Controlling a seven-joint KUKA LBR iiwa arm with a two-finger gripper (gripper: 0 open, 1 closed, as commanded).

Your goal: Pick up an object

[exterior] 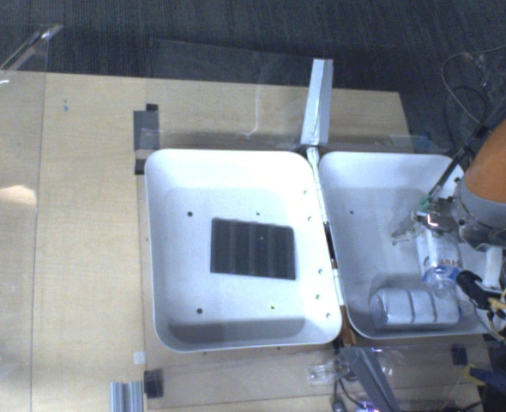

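Observation:
A dark ribbed rectangular pad (253, 248) lies flat in the middle of the left bin (171, 230). In the right bin (364, 196), a grey rounded block (413, 307) rests against the near wall. A clear plastic bottle (439, 263) lies just above that block, near the bin's right side. The arm's orange band (499, 168) hangs over the right bin's right edge. My gripper (428, 220) reaches down into that bin, right above the bottle's upper end. The wrist hides much of the gripper, and whether it touches the bottle is unclear.
A metal bar (317, 101) stands upright behind the seam between the bins. Loose cables (484, 303) run along the right bin's outer edge. A clear plastic sheet (13, 196) covers the bench on the left.

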